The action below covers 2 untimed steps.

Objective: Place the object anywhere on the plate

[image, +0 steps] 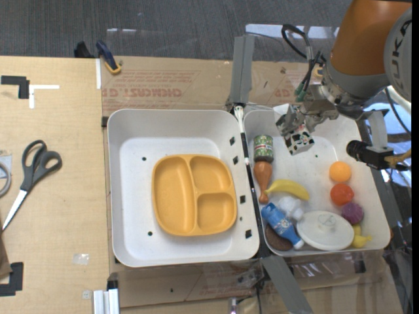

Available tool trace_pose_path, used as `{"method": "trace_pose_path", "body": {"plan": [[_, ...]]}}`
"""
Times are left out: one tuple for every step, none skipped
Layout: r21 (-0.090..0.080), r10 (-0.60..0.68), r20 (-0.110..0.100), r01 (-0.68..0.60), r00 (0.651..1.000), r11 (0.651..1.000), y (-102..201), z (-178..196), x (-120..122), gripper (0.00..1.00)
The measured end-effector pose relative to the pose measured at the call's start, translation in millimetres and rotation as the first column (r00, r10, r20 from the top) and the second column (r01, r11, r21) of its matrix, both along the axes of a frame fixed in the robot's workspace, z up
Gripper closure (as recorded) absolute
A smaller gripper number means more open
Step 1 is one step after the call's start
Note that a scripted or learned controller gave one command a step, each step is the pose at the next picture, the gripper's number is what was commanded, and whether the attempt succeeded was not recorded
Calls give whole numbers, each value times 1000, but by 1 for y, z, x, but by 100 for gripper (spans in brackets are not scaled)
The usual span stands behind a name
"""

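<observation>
Over on the right side of the bench, the gripper hangs above the back part of the right bin, up near its far left corner. Honestly can't tell what state it's in; it's a small dark cluster with a black-and-white patterned bit, too cluttered to read.

Stuff in that right bin: a small green can next to the divider, a drumstick-looking toy right below it, then a banana, a blue bottle and a white lid toward the front. Along the right side there's an orange ball, a red-orange ball and a purple ball, lined up front to back. Nothing looks lifted; everything's lying on the bin floor.

The yellow plate with three compartments sits in the middle of the left bin, well apart from the gripper. Scissors lie on the wooden bench off to the left.
</observation>
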<state>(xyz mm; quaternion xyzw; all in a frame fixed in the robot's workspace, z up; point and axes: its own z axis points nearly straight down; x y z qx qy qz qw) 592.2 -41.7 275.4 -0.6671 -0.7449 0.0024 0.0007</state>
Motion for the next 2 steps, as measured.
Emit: {"method": "trace_pose_path", "body": {"plan": [[1,19,0,-19,1000,1000,76,-26,-75,100],[1,18,0,-18,1000,1000,75,-26,-75,0]]}}
